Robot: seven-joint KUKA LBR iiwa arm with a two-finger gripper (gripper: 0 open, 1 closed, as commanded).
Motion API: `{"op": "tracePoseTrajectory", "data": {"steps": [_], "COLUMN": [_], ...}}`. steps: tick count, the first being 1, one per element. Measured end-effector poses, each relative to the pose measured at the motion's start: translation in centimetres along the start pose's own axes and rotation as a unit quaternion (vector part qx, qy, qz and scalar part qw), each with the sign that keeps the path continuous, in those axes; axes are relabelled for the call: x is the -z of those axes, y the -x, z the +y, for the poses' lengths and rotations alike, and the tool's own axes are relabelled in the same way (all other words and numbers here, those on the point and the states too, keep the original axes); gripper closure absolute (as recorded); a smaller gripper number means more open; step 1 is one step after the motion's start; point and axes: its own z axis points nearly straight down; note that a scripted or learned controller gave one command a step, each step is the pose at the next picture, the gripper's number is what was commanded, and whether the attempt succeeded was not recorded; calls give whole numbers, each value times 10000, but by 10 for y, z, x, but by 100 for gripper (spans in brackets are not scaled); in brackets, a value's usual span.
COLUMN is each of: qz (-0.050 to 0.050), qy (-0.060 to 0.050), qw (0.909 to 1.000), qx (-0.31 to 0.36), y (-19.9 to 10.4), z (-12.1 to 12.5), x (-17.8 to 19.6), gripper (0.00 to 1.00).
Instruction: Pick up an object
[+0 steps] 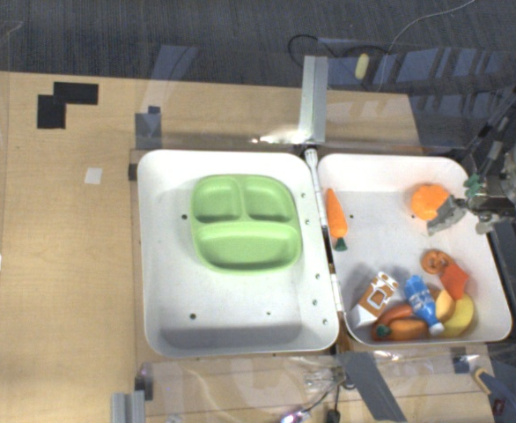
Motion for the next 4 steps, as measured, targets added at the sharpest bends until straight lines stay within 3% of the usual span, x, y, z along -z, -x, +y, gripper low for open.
{"op": "tracePoseTrajectory", "data": {"steps": [1, 2, 3, 4], "qz": [-2, -13, -13, 0], "qy": [-1, 57, 84, 9], "qw": [9993, 9997, 9997, 9919], "qx": [372, 233, 240, 1267], "y": [45, 45, 44, 7], "z": [-36, 13, 15, -36], "x": [-105, -161, -150, -149], "gripper": [0, 0, 100, 100]}}
